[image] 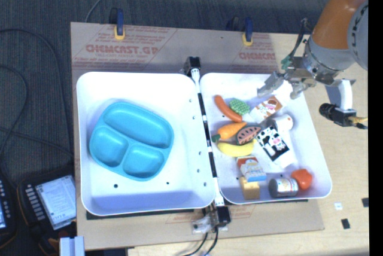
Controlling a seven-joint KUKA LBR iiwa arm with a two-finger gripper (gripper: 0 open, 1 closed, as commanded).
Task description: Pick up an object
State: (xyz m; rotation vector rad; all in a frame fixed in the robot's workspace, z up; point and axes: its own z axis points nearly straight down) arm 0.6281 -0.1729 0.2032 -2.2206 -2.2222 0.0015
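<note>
The claw (281, 82) hangs over the rear right corner of the right bin (320, 159), above the toys there. 2 pale fingers (268, 85) splay apart, and nothing sits between them. The arm (336, 27), grey with an orange band, enters from the right.

Just below the claw lies a small packet (268, 108) with an orange and white label; its print is too small to read. Left of it are a green toy (239, 106) and an orange sausage (225, 107). Toward the bin's middle a carrot (230, 129), a brown piece (247, 134) and a banana (235, 149) lie touching. A black and white cow-patterned carton (273, 142) lies tilted beside them, with a white cup (283, 122) behind it. At the front are a small box (251, 169) with a red and blue label, a yellow block (251, 189), a can (282, 186) lying on its side and a red-orange fruit (303, 177).

The left bin (96, 87) holds a blue tray (130, 139) with 3 compartments. Both bins rest on a cardboard sheet (149, 48) printed "CHEMCAST.GP" in red at the rear left; a second print at the rear right is partly hidden. 2 clamps (119, 21) hold its rear edge.
</note>
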